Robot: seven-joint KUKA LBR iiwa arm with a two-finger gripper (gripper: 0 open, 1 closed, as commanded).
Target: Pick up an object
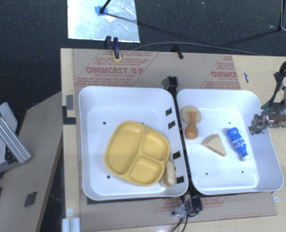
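Pincer: your gripper (257, 125) hangs at the right rim of the right bin (266, 178), on the end of the grey arm reaching in from the right.
Pincer state: you cannot tell from this slanted view whether it is released or clenched; nothing shows in its grip.
Contact: it appears to touch no object; whether it brushes the bin's rim cannot be told.
Nearest target: the blue bottle (237, 142) lies in the right bin, just inward and slightly toward the near edge from your pincer, the closest thing to it.
Long axis: the bottle lies flat, its length running roughly from the far side to the near side of the bin, tilted a little rightward at the near end.
Neighbours: a tan wedge (215, 144) sits just left of the bottle, apart from it; a wooden pestle-like piece (191, 122) lies further left, near the divider.
Other bin: the left bin (97, 110) carries a yellow divided tray (138, 152) with a small beige piece (169, 173) against its near-right corner, well apart from your pincer.
Judgement: your coming move likely turns on a short shift inward over the bottle, closing across its narrow width.
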